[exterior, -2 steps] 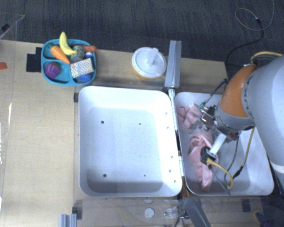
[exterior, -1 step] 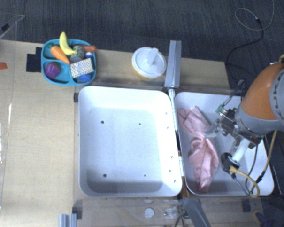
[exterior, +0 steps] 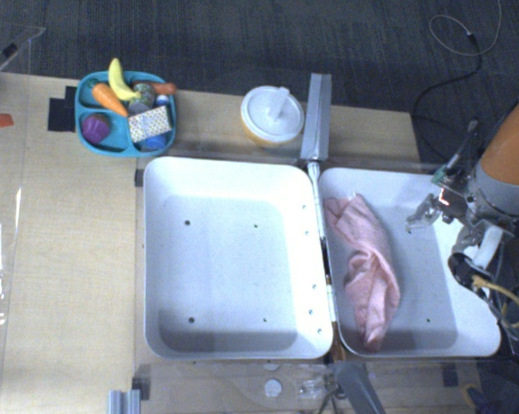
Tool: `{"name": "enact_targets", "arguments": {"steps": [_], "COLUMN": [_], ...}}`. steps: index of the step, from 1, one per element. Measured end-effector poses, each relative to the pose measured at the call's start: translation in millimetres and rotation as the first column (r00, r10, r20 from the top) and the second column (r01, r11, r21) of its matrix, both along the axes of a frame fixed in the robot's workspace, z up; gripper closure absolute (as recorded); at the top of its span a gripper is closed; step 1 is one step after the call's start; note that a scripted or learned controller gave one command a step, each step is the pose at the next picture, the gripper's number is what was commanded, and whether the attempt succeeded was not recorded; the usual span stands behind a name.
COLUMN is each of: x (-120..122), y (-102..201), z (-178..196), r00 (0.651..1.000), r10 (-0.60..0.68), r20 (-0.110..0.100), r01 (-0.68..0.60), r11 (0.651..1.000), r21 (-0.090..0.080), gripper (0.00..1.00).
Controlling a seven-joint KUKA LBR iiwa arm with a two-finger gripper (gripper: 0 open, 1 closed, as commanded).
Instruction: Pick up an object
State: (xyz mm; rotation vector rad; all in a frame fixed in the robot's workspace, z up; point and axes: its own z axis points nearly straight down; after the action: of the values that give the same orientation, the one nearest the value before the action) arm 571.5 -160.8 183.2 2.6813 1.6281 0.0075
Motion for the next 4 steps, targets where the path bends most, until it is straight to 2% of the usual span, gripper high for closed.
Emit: {"name": "enact_targets", "arguments": {"steps": [1, 2, 3, 4], "x": [-11, -10, -26, -2], "y": [52, 56, 52, 27], "z": [62, -86, -93, -6], "r00": [0.992, 0.979, 0.92, 0.911], "r10": [0.129, 0.206, 0.392, 0.413], "r20": [0.002, 0.002, 0.007, 0.001], "r01": [-0.129, -0.206, -0.392, -0.413], "r11": [0.992, 0.979, 0.92, 0.911], "r21": [0.0, 0.0, -0.005, -0.004], "gripper": [0.0, 0.0, 0.0, 0.0]}}
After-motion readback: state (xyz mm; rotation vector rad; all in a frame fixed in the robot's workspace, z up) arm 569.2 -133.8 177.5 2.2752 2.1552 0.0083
